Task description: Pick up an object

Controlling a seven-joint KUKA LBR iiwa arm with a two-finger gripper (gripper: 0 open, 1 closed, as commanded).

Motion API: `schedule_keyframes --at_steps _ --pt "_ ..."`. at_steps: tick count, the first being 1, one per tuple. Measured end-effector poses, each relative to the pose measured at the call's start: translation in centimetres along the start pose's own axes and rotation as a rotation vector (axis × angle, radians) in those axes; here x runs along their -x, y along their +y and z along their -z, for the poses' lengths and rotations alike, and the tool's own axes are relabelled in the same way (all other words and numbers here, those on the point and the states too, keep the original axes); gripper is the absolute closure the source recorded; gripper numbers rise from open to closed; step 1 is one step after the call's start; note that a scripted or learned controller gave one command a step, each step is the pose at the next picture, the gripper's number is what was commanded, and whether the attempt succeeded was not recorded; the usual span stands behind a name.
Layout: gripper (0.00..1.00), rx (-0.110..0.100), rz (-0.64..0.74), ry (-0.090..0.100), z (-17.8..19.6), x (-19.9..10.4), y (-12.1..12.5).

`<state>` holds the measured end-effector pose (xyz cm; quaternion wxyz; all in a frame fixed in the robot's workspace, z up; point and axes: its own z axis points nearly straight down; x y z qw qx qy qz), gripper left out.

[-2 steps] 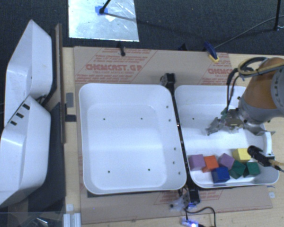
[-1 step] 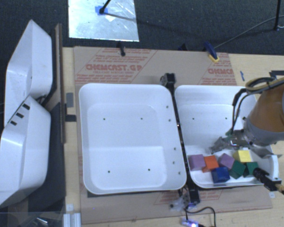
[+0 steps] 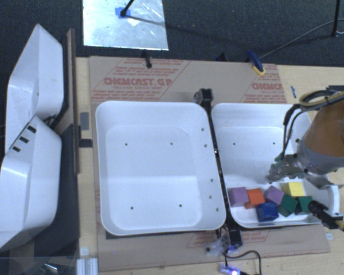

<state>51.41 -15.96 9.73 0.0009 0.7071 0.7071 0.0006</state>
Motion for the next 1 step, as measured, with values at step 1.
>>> schedule_keyframes --at_steps 1 --pt "1.0 -0.001 -0.002 -0.001 -1.09 5.4 4.74"
